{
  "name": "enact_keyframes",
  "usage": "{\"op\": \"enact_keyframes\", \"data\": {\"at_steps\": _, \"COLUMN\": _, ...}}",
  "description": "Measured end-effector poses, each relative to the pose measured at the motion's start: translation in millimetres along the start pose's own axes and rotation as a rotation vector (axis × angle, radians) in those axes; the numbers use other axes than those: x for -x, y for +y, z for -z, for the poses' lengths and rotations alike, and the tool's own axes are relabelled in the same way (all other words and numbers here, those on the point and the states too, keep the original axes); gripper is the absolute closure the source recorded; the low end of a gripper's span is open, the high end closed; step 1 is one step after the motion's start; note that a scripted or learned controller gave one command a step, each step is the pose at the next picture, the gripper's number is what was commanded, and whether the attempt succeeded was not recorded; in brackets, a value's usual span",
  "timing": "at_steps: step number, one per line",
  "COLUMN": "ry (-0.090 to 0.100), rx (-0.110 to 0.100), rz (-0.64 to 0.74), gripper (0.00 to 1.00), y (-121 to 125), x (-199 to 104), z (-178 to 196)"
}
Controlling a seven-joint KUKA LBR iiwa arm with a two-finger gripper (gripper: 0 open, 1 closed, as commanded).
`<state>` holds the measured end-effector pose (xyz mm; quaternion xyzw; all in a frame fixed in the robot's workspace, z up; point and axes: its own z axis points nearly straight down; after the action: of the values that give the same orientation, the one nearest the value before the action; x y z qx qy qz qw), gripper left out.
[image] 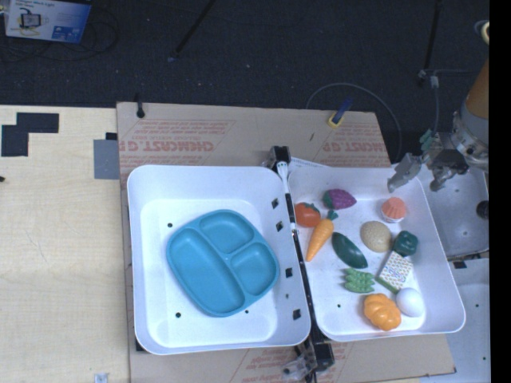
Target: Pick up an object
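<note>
Camera view: gripper (421, 174) at the upper right corner of the right bin (447, 294), fingers spread apart and holding nothing, one tip over the bin's top rim, the other just outside its right edge. Grey arm with orange band (479, 94) comes in from the right edge above it.

Nearest item is a pink round toy (394, 209), just below and left of the fingers, not touching them. Left of that, a purple grape-like piece (339, 199). Below the pink one, a tan egg-shaped piece (374, 234), and beside it a small dark green piece (406, 242) resting at the top of a checkered white block (395, 271) (tilted). Dark green oblong vegetable (349, 250) sits left of the tan piece. Carrot (319, 238) slants near the bin's left wall, with a red tomato-like toy (306, 214) touching its top end. Green pea pod (358, 280) lies under the dark vegetable. Bottom corner: orange pepper-like toy (382, 311) touching a white egg (409, 302).

Left bin (152, 214) holds a blue divided plate (222, 260), three compartments, set at a slant. Both bins rest on a cardboard sheet (207, 134) over the bench. Blue box (48, 10) on the dark floor, far top left.
</note>
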<state>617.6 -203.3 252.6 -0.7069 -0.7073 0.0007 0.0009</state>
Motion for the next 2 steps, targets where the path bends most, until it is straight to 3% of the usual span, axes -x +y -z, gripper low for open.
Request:
{"op": "enact_keyframes", "data": {"at_steps": 1, "ry": 0.002, "rx": -0.005, "rz": -0.003, "gripper": 0.0, "y": -31.1, "x": -26.3, "z": -107.0}}
{"op": "enact_keyframes", "data": {"at_steps": 2, "ry": 0.001, "rx": -0.001, "rz": -0.001, "gripper": 0.0, "y": -70.4, "x": -81.0, "z": -165.0}}
